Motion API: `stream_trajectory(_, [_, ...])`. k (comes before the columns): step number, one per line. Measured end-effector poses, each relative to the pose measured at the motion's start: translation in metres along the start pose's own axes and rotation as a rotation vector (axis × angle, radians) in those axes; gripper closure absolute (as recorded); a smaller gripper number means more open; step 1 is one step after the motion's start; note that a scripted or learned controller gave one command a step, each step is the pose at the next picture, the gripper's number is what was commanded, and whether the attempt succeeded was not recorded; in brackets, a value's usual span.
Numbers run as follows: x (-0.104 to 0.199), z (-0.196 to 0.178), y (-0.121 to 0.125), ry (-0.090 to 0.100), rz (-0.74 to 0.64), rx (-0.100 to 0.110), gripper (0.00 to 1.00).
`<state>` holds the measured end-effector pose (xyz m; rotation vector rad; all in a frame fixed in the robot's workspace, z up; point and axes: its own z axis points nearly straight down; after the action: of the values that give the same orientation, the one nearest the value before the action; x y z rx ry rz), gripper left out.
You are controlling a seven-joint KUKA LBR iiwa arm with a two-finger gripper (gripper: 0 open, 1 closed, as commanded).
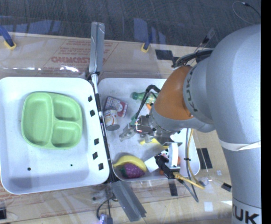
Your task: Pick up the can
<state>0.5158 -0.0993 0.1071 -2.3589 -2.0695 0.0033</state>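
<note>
We see the gripper (127, 133) low in the right bin (126, 85), beside the can (111, 119); its grip state we cannot tell

The big grey arm (233, 101) leans in from the right, its orange band (173, 99) just above the wrist. The hand (128, 133) points leftward and low, its metal fingertips set close together.

The wooden bench (42, 204) (pale, partly plastic-covered) bears two white bins (4, 139) side by side.
</note>
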Motion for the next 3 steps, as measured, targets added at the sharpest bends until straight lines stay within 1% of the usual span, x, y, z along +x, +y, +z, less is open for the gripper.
stream_trajectory(1, [0.010,-0.084,-0.041,0.000,-0.028,-0.001,0.00])
stream_trajectory(2, [-0.030,0.016,-0.036,0.000,-0.092,-0.002,0.00])
stream_trajectory(3, [-0.095,0.015,-0.027,0.000,-0.051,-0.003,0.00])
